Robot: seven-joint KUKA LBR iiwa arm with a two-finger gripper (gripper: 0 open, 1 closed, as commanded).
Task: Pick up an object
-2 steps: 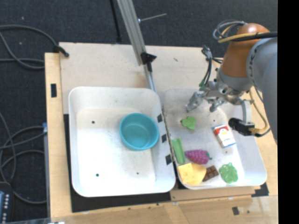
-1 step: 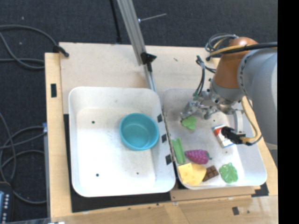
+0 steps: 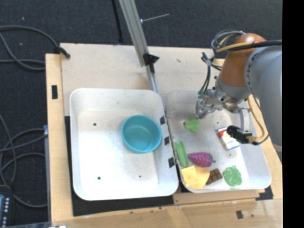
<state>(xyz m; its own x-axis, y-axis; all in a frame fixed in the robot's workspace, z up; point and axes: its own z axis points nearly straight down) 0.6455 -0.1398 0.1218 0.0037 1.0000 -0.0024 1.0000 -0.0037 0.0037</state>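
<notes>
My gripper [image 3: 203, 110] hangs over the far left part of the right bin [image 3: 259, 163], reaching in from the right under the orange wrist band. A small light-green object [image 3: 192, 125] lies on the bin floor just below and left of the gripper tip, apart from it. Nothing shows in the gripper. Other items in the right bin are a red and white carton [image 3: 227, 139], purple grapes [image 3: 200, 158], a long green piece [image 3: 181, 152], a yellow wedge [image 3: 194, 176], a brown block [image 3: 215, 176] and a green pepper-like toy [image 3: 232, 175].
A blue bowl [image 3: 141, 133] sits upright in the left bin [image 3: 85, 103]. A slanted metal rail [image 3: 135, 23] rises behind the bins. The wall between the bins runs close to the left of the light-green object. Cables hang by the wrist.
</notes>
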